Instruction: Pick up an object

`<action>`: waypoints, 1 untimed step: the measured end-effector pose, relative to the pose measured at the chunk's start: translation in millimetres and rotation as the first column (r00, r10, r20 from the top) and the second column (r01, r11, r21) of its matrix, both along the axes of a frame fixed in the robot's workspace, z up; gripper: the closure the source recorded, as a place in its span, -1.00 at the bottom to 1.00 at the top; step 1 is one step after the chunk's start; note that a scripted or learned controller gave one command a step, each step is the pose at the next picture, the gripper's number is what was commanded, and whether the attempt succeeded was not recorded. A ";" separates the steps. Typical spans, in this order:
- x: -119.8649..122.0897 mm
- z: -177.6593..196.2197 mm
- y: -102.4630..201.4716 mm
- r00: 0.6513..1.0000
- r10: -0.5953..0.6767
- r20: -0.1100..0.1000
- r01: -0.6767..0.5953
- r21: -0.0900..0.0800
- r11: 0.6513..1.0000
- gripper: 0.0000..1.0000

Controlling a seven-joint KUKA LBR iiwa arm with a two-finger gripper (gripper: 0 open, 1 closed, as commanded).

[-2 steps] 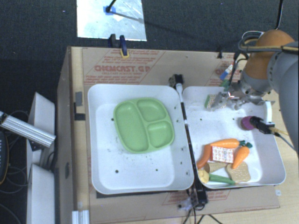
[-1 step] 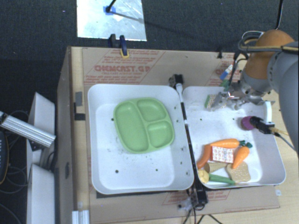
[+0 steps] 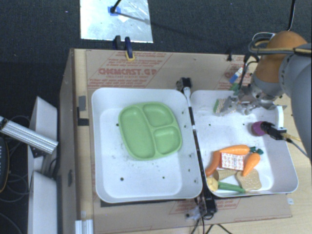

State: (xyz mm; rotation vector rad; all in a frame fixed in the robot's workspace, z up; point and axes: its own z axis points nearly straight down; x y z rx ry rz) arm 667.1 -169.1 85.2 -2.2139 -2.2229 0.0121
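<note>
Camera view | bench (image 3: pixel 141 65) brown board, dark carpet (image 3: pixel 195 9) | pincer (image 3: pixel 222 106) state unclear

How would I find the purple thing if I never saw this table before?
Look at the white bin on the right, the one holding toy food. Most of the toys sit piled at its near end, around the carrot. The purple thing lies apart from them, farther back by the right wall, and it is the one purple piece there.
</note>
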 end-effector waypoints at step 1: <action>-0.1 0.0 0.3 1.000 0.000 0.000 0.000 0.000 1.000 -1.00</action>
